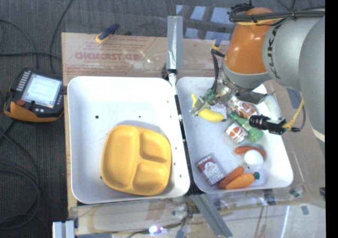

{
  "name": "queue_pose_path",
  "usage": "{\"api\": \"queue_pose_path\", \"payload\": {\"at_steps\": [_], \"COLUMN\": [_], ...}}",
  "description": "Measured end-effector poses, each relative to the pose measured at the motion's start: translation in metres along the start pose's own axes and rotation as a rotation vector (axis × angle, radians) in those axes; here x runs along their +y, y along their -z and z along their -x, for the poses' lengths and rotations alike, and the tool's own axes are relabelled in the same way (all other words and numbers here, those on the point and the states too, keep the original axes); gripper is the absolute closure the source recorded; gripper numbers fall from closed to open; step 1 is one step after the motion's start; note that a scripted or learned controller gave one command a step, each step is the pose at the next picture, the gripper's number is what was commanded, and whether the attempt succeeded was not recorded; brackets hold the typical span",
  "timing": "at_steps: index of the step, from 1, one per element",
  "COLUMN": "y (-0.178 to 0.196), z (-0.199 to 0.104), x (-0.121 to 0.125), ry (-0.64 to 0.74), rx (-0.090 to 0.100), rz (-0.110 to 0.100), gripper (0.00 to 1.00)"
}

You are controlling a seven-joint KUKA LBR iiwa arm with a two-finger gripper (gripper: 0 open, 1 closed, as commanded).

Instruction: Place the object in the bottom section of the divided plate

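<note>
Near edge, R bin (285,176): two carrots (236,179) lie side by side at the bottom, a small red packet (210,170) just left of them. Above the carrots a white egg (254,157) touches a red sausage (248,150).

Near edge, L bin (84,126): yellow divided plate (137,160) sits low and right of centre, three sections, nothing in any of them.

Mid R bin: small can (237,132) w/ red-and-white label, a green item (248,128) slanting beside it, another red-labelled can (243,109) higher up. Banana (211,116) lies flat near the bin's left wall, upper part, well apart from the plate.

Gripper (207,102) is down in the R bin's upper left, just above the banana, tips close to its upper edge. Can't tell how far open it is, or if it has hold of anything.

Far: arm's orange band (248,52) and grey body above the R bin. Handheld controller (34,97) on the floor left of the L bin.
</note>
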State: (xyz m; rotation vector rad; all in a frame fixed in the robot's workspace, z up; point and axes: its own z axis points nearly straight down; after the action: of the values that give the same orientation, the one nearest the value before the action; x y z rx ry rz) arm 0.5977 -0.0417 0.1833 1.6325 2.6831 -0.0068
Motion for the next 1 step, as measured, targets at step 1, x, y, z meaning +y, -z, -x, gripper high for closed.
{"api": "queue_pose_path", "payload": {"at_steps": [1], "y": [0.0068], "z": [-0.0842], "x": [0.0251], "ry": [0.094], "rx": [0.004], "rz": [0.002], "gripper": [1.0]}}
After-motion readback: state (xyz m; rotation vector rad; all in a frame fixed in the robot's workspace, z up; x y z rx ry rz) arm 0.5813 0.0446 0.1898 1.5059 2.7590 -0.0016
